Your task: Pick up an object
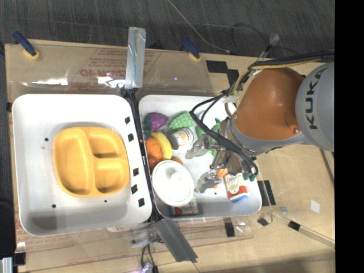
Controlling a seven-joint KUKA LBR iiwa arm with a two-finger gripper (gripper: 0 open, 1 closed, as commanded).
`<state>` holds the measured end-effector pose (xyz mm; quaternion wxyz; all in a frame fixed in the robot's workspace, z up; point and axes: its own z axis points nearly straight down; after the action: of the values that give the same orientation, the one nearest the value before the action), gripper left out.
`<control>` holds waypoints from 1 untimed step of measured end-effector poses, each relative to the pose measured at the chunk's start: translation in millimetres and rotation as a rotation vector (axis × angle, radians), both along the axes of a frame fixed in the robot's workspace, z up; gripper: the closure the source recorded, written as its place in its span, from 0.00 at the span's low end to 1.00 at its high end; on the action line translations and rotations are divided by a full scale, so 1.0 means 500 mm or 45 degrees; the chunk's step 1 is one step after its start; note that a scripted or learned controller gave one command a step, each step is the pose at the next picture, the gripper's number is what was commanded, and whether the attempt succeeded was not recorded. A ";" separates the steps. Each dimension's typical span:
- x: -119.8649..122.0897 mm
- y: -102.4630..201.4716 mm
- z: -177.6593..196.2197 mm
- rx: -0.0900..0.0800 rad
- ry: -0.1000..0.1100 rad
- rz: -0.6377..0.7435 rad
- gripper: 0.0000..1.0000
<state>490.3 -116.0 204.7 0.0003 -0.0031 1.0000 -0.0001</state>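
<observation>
The arm (273, 110) reaches in from three o'clock and bends down over the right bin (170, 102), its orange band hanging above the bin's three-o'clock half. The pincer (206, 166) sits low in the bin, metal fingers (199, 148) apparently spread with nothing visibly between them, though cables blur the view and the reading is tentative.

No single target is named, so the nearest things matter most. A small carton with a red and blue base (236, 187) lies just beside the pincer toward four o'clock, its long axis running roughly twelve to six. A white bowl (172, 182) rests close by at eight o'clock. Toward ten and eleven o'clock sit a small labelled jar (183, 136), a yellow banana-like toy (163, 144), an orange toy (153, 150), a green bumpy toy (182, 120) and purple grapes (156, 120), crowded together.

The carton looks the likeliest pick, needing only a short shift toward four o'clock. The left bin (28, 152) holds a yellow divided tray (91, 159), well apart.
</observation>
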 end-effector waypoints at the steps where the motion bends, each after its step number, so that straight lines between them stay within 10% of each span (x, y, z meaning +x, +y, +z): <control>1: 0.103 -0.047 -0.173 -0.004 -0.007 -0.291 0.00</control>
<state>541.9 -139.4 118.3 0.0030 0.1110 0.9938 -0.0017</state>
